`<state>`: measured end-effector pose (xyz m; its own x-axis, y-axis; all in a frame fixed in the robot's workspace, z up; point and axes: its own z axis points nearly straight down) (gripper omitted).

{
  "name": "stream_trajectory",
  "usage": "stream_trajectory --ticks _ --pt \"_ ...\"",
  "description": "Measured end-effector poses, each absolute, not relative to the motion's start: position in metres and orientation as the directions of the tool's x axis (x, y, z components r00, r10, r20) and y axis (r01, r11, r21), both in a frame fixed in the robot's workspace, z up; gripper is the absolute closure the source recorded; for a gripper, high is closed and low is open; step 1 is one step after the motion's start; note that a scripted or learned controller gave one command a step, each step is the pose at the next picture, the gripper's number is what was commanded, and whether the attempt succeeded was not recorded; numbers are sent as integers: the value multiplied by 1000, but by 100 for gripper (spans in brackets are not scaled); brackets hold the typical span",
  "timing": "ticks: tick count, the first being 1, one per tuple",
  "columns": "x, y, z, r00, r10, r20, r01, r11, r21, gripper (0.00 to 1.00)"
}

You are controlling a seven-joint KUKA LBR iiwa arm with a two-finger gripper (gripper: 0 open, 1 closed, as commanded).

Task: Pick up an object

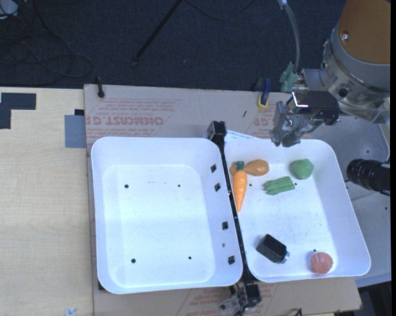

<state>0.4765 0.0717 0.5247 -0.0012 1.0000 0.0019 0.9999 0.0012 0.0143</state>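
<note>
We see the grey arm with its orange band reaching in from the right, its end effector (287, 137) hanging over the far rim of the right shallow white plastic bin (346, 203); we cannot tell how it is set, and nothing shows in it. Objects sit in that right bin: an orange toy carrot (239, 186) lying along the left wall by the black hinge strip, an orange rounded toy (256, 168) touching its top, a green oblong toy (279, 186) mid-bin, a green round toy (302, 169) nearest the end effector. A black block (272, 249) and a pinkish-red ball (321, 263) lie near the front edge, well apart from the rest, with bare floor between. The left white bin (106, 176) adjoins on the cardboard-covered worktop (139, 114).
</note>
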Motion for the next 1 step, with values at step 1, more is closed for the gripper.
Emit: stream_trajectory --ticks 1 --pt "475 152 516 -7 1000 0 1000 8 -4 100"
